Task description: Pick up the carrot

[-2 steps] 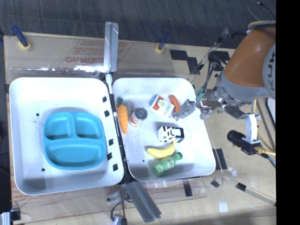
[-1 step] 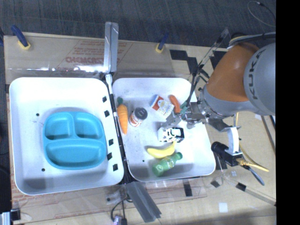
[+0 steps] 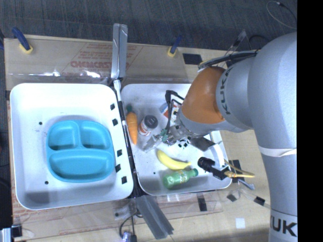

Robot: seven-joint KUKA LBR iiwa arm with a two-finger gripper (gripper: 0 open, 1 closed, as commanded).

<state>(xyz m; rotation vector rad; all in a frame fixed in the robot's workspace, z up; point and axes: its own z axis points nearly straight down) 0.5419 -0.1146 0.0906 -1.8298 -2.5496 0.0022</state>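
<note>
Orange carrot [image 3: 131, 126] lies against the right bin's [image 3: 151, 88] left wall.
Jaws sit close by, beside a small bottle [image 3: 148, 124] and near the banana [image 3: 170, 160]; whether released or clenched cannot be told.

We see two white bins side by side. In the left bin [image 3: 25, 115] a blue tray [image 3: 79, 151] lies flat, with two small compartments above one long one. In the right bin [image 3: 144, 95] a banana [image 3: 171, 161] lies near the middle. Just below it, a green bottle [image 3: 179, 177] lies on its side by the near wall. A small grey-capped jar [image 3: 148, 123], perhaps red-labelled, sits further up. Blue clamps [image 3: 22, 40] grip the bench [image 3: 55, 57] at its far edge.
</note>
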